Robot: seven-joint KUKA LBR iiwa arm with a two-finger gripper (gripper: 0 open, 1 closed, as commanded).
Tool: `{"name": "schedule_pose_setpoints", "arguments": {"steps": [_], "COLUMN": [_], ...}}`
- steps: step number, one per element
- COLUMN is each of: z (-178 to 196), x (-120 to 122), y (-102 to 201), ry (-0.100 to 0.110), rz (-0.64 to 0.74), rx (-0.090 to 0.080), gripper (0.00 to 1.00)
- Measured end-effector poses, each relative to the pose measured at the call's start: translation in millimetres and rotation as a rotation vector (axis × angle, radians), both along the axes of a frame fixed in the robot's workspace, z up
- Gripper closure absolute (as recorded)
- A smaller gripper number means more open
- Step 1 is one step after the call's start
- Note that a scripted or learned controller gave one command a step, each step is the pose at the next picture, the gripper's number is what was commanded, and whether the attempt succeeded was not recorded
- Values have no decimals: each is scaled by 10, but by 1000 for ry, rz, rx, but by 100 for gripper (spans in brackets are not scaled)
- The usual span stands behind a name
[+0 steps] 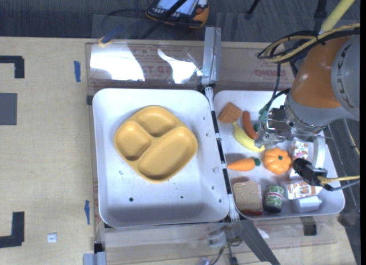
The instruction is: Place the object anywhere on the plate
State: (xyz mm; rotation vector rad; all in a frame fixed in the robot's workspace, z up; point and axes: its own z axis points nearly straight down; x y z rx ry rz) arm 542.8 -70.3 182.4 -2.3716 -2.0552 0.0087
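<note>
Gripper (pixel 264 138): low in right bin (pixel 334 204), over banana (pixel 245 138); grip state cannot be told.
Writing: none is readable.
Left bin (pixel 108 143): yellow divided plate (pixel 155 142).
Right bin: banana, carrot (pixel 241 164), pumpkin (pixel 277 161), bread (pixel 247 194), can (pixel 274 197), cartons.

The wooden bench (pixel 40 143) bears two white bins, left (pixel 108 195) and right (pixel 331 204), touching side by side.

Carrot (pixel 241 165), pumpkin (pixel 277 161), bread (pixel 247 195), can (pixel 274 197) in rt bin (pixel 334 204).
</note>
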Motion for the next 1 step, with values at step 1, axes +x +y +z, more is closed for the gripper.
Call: {"name": "schedule_pose_setpoints", "arguments": {"steps": [1], "z": [458], "x": [698], "y": [516], "ry": [-2], "rz": [74], "rx": [0], "gripper": [100]}}
